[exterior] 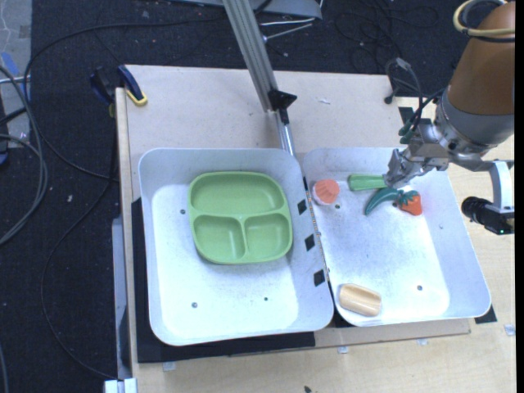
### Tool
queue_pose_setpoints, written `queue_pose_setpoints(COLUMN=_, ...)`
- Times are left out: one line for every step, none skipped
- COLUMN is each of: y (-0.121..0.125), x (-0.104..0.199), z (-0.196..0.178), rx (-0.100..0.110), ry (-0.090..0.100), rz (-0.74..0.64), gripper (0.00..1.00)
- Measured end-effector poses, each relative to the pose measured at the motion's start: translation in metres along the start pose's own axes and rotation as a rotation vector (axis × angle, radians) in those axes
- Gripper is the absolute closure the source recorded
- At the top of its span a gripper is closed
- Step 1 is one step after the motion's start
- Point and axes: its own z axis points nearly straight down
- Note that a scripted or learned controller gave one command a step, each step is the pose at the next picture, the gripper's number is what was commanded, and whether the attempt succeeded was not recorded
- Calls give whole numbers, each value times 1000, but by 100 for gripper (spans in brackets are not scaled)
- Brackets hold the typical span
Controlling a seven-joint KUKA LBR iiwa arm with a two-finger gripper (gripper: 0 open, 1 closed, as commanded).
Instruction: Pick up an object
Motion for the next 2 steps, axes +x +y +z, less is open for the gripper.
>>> queue_pose_setpoints(y=19, x=57, z=18, rx=3, ry=1, rz=0, gripper=100)
queue_pose_setpoints(y=28, x=101, z=23, rx=1, ry=1, rz=0, gripper=100)
